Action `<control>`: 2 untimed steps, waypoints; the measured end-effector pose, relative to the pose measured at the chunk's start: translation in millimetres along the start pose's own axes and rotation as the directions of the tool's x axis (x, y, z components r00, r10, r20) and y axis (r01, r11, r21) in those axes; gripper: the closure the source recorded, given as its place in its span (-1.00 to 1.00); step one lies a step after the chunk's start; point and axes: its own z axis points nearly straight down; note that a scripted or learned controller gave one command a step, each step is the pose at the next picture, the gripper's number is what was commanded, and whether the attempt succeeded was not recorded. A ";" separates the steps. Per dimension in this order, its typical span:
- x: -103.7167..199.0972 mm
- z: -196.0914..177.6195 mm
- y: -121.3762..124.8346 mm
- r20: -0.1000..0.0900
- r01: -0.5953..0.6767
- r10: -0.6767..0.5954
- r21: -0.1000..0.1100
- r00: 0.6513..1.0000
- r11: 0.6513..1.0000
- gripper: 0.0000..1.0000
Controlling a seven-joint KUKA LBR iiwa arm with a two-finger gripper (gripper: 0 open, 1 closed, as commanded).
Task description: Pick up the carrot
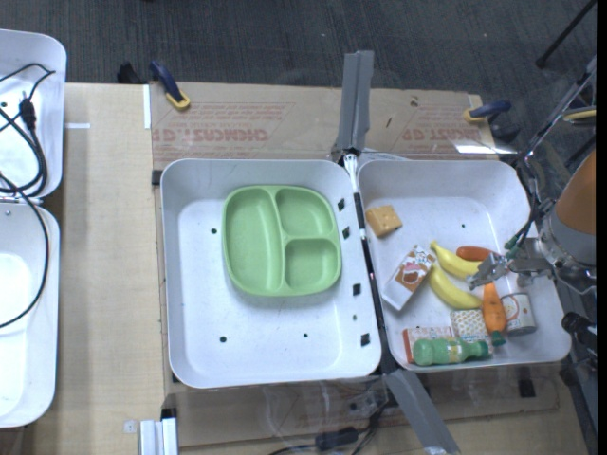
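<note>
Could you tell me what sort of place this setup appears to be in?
Probably a robotics lab. Two white bins sit on a bench above carpeted floor, one holding a green plate, the other toy food such as a carrot, with clamps at the bench's edge.

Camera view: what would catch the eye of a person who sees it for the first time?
The green divided plate lies alone in the left bin. The right bin is crowded with toy food: two bananas, a carrot and a green bottle. The claw hangs just above the carrot.
</note>
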 end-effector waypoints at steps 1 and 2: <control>-0.2 -8.4 0.3 0.000 -0.001 0.001 0.000 1.000 1.000 1.00; -0.1 -8.4 0.3 0.000 -0.002 0.002 0.001 1.000 1.000 -1.00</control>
